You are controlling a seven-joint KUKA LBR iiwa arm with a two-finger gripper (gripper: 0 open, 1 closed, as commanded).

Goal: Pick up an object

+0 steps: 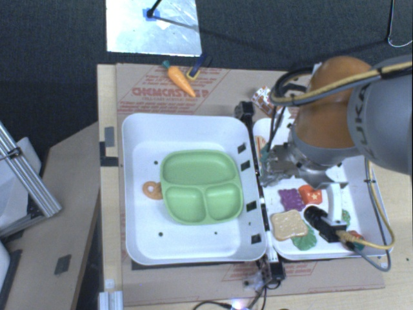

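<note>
The grey arm [381, 118] comes in from the right, and its orange band [329, 102] bulges over the far half of the right bin [322, 256]. The gripper [279, 168] hangs low over that bin's left side, close to the wall it shares with the left bin [129, 173]. The wrist covers its tips, so whether it is open or closed cannot be told, nor whether it holds anything. The things to pick lie in the near part of the right bin, just near of the gripper: a purple bunch of grapes [292, 199], a small red-orange piece [310, 194] touching the grapes on their right, a slice of toast [288, 225] nearer still, and a green leafy piece [306, 241] tucked against the toast's near right corner. They sit crowded together, with the bin wall close on their left and the arm's bulk over their far side. The left bin holds a green divided plate [199, 186] in its middle, and a small orange pretzel [153, 190] lies just left of the plate. Both bins rest on a sheet of printed cardboard [148, 89]. On the cardboard beyond the left bin lies a toy carrot [181, 81], well apart from the gripper. Farther off, a shiny silver sheet [153, 18] lies on the dark floor.
</note>
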